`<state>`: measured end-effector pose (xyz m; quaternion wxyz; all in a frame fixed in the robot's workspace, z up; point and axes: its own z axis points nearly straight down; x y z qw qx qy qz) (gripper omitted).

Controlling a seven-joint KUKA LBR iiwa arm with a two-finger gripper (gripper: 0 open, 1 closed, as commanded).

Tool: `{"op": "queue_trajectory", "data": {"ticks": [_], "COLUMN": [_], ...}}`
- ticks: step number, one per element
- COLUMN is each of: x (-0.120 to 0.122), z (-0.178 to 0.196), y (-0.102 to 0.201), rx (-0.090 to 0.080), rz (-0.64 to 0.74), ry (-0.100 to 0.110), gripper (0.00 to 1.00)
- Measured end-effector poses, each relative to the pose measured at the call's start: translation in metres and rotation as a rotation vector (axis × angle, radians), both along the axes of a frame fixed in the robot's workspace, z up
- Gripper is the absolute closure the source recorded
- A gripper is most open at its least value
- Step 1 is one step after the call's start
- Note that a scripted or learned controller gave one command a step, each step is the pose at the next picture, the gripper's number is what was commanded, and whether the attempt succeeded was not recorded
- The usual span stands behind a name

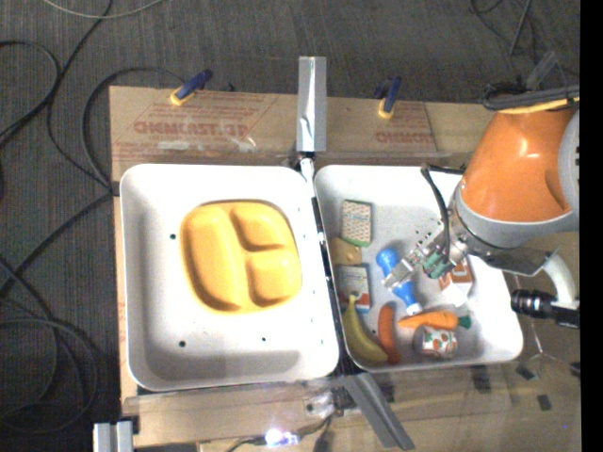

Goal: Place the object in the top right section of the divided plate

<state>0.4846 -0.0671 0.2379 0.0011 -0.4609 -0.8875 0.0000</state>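
The task only says "the object", so I judge it to be one of the items crowded in the right bin (490, 342); the blue bottle (396, 276) lies closest under the hand (429, 264), so I take that as my likely target. It lies on the bin floor with its long axis running from upper left to lower right, cap end toward the carrot (429, 320) just below it. The hand sits just beside the bottle's right side, a little above its middle. I cannot tell how far the hand is open, and I see nothing clearly held in it; the metal parts and a green piece blur together there.

Around the bottle lie a banana (363, 332) and an orange stick (386, 330) at lower left, 2 small cards (356, 222) at upper left, and a round can (435, 343) at the near edge.

The yellow divided plate (243, 254) sits in the left bin (151, 347), well apart from the hand, straight to the left in the view across the wall between the 2 bins. Its top right section (264, 226) is the small compartment nearest the divider. So my carry, as I judge it, runs leftward and slightly upward, over that wall. The grey and orange arm (518, 182) reaches in from the right.
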Motion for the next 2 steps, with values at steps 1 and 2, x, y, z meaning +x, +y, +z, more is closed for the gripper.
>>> {"op": "queue_trajectory", "data": {"ticks": [1,2], "x": [-0.001,0.0], "z": [-0.049,-0.008], "y": [0.068,0.124], "rx": [0.0,-0.001], "rz": [-0.005,0.165], "ry": [0.001,-0.002], "gripper": [1.0,1.0]}}
